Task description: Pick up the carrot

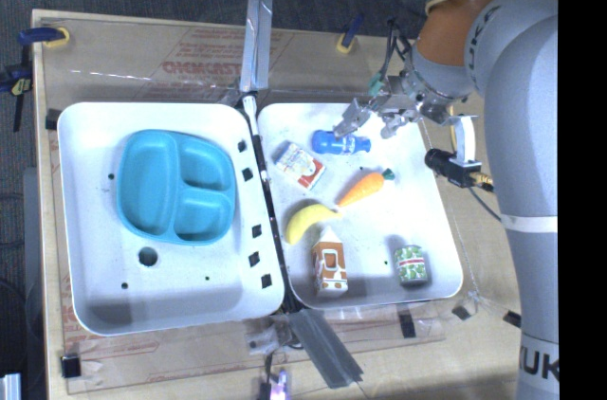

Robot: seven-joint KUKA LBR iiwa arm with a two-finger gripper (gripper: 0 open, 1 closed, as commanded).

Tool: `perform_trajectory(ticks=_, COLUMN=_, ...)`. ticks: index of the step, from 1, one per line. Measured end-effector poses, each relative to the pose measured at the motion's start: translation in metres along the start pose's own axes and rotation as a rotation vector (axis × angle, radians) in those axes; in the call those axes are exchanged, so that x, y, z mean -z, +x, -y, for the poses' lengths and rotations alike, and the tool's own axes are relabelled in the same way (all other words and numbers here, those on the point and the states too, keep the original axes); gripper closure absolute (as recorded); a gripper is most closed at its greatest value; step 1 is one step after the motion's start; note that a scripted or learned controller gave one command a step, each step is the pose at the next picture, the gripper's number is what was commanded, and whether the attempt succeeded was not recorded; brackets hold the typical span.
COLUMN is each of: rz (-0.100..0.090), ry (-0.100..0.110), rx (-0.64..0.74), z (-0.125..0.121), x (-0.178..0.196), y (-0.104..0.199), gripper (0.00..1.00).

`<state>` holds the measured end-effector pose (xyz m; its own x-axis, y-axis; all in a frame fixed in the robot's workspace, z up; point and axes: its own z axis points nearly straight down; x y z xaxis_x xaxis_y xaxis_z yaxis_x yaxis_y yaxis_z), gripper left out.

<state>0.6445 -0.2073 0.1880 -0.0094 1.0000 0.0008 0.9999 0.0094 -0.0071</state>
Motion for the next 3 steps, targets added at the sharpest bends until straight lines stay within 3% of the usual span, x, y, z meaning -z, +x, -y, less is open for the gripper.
perform_trajectory(ticks=1, rz=0.003, ry=-0.017, rx=-0.084, z=0.032, x=-0.092, y=-0.002, gripper=0.0)
perform_trajectory(ticks=2, rz=0.0, ry=-0.002, rx=-0.034, z=0.091, x=-0.1, y=0.002, gripper=0.0)
perform_trajectory(ticks=3, rz=-0.001, ry=-0.003, rx=0.117, z=0.124, x=-0.1, y=0.0, gripper=0.0)
